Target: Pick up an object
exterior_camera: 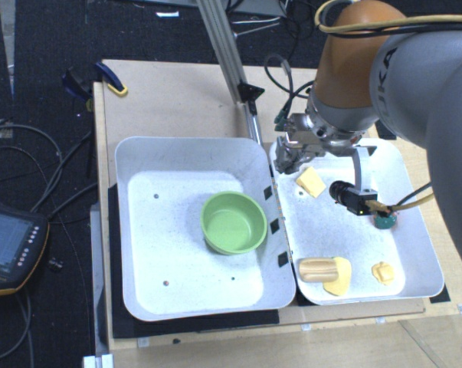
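My gripper (291, 158) hangs low over the far left corner of the right bin (414, 228), below the orange-banded wrist. A pale yellow wedge (310, 182) lies on the bin floor just right of and nearer than the gripper, close to it, and I see no contact between them. Along the near side of that bin lie a tan roll (316, 269), a yellow piece (340, 280) touching it, and a small yellow lump (382, 272). A small teal object (384, 221) sits at mid-right. A green bowl (233, 222) stands upright in the left bin (150, 205).
A black cylindrical fitting (352, 198) with cables juts from the arm over the middle of the right bin. A slanted metal pole (223, 44) rises behind the bins. The ridge between the two bins (280, 228) runs just left of the gripper.
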